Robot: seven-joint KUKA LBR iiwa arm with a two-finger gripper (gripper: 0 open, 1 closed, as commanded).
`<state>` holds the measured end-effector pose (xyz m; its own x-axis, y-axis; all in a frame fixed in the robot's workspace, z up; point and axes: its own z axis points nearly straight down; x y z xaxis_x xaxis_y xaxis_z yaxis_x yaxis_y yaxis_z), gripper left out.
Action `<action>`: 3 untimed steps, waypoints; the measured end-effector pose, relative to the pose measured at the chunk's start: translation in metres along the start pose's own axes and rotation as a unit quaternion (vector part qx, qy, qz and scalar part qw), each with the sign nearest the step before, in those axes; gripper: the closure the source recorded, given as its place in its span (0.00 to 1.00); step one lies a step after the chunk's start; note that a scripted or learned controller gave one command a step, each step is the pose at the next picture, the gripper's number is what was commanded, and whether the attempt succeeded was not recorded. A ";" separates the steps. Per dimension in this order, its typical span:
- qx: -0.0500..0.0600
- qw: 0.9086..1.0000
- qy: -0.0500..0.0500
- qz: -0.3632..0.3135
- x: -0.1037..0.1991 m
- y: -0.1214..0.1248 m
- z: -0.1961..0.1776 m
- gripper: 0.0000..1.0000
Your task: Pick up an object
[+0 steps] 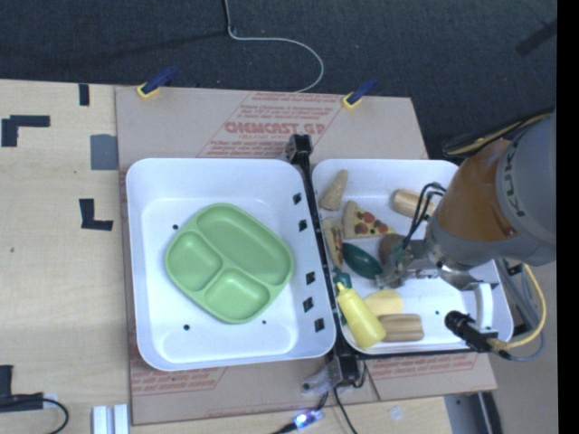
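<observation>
The right bin point(452, 172) held the toys at centre-right of the frame: a dark green piece point(363, 260), a pizza slice point(365, 221), a yellow bottle point(359, 317) and a tan block point(401, 327). The green piece lay just left of the gripper point(395, 269), its long axis running diagonally from upper left to lower right. How the jaws stood could not be told, and the left bin point(145, 242) held a green plate point(230, 262).

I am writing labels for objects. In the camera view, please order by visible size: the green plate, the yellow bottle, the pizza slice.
1. green plate, clearly largest
2. yellow bottle
3. pizza slice, only slightly smaller than the bottle, so this order is unsure
</observation>
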<state>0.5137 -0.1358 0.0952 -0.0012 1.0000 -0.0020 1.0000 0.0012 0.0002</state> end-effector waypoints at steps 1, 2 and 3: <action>-0.008 1.000 0.000 -0.003 0.028 0.037 -0.184 1.00; 0.005 1.000 0.002 -0.002 0.084 0.044 -0.083 1.00; -0.004 1.000 0.002 -0.004 0.146 0.059 -0.193 1.00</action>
<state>0.5726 0.0108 0.2881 -0.0095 1.0000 0.0020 0.9999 0.0095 0.0090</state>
